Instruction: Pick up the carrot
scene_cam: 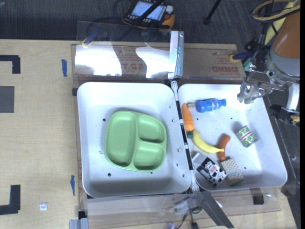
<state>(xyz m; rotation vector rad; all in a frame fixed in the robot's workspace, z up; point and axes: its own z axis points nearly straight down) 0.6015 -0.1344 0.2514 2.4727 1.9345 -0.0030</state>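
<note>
the table (pixel 33 142) is pale wood with black marks near its left edge and bits of blue tape. on it sit two shallow white bins side by side. the left bin (pixel 90 104) holds a green plate (pixel 136 140) with three sections, lying flat near the bin's middle. behind the bins a clear sheet (pixel 124 56) catches glare, and beyond it a black handheld unit (pixel 147 11) with a lit screen rests on the dark floor. the right bin (pixel 267 161) holds the small things. the carrot (pixel 188 118) lies against that bin's left wall, close to the divide between the bins, long axis running roughly front to back, with no part of the arm touching it. just behind and right of it lies a blue bottle (pixel 209 104) on its side. just in front of the carrot a banana (pixel 206 144) angles toward the bin's middle, its far end touching an orange-brown piece (pixel 222 146). in front of these, near the front wall, sit a black and white toy (pixel 212 171) and a speckled block (pixel 231 170), just beside each other. farther right a small green and white can (pixel 247 135) lies alone. the jaws (pixel 250 93) hang over the bin's back right corner, well apart from the carrot; whether they stand apart or together i cannot tell. above them the arm's orange band (pixel 288 42) shows at the right edge.
</note>
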